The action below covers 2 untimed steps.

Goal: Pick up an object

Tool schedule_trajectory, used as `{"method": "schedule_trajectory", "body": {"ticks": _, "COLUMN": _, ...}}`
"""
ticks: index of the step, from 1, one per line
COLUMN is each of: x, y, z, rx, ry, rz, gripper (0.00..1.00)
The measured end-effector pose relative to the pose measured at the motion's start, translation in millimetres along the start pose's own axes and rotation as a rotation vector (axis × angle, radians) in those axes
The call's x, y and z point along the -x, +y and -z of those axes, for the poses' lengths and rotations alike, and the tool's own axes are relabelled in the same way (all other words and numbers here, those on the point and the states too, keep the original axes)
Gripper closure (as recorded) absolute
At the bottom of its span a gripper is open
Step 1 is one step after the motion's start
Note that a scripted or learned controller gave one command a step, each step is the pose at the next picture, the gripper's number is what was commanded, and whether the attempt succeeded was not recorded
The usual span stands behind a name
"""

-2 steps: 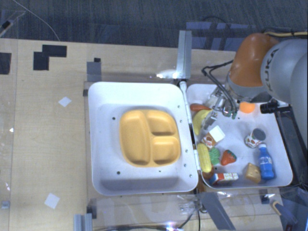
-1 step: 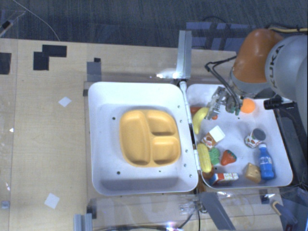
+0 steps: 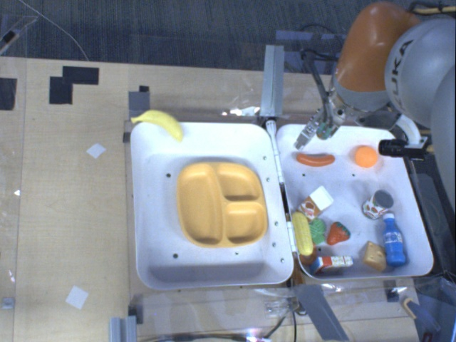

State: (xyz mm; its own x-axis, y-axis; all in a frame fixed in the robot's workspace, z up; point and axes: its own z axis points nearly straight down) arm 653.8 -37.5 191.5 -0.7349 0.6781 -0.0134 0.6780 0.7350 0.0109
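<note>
My gripper (image 3: 314,134) hangs over the back left part of the right bin (image 3: 420,212), just above a red sausage (image 3: 314,159). Its fingers (image 3: 303,140) stand apart and hold nothing, so it is open. An orange ball (image 3: 366,157) lies to the right of the sausage. Nearer the front are a white cube (image 3: 321,198), a yellow corn cob (image 3: 302,234), a strawberry (image 3: 339,232), a blue bottle (image 3: 392,240), a brown block (image 3: 372,256) and a red and white tube (image 3: 333,263).
The left bin (image 3: 153,212) holds a yellow divided tray (image 3: 221,203). A banana (image 3: 162,124) rests on that bin's back left rim. A metal divider (image 3: 271,91) runs between the bins at the back. The arm's orange band (image 3: 370,45) looms over the right bin's far edge.
</note>
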Motion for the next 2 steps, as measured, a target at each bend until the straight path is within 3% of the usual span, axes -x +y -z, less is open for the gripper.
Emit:
{"method": "schedule_trajectory", "body": {"ticks": 1, "x": 9.0, "y": -67.3, "z": -95.8, "rx": -0.011, "ry": 0.010, "rz": -0.164, "gripper": 1.00}}
{"method": "schedule_trajectory", "body": {"ticks": 2, "x": 9.1, "y": -65.0, "z": -93.6, "rx": -0.007, "ry": 0.007, "rz": -0.162, "gripper": 0.00}}
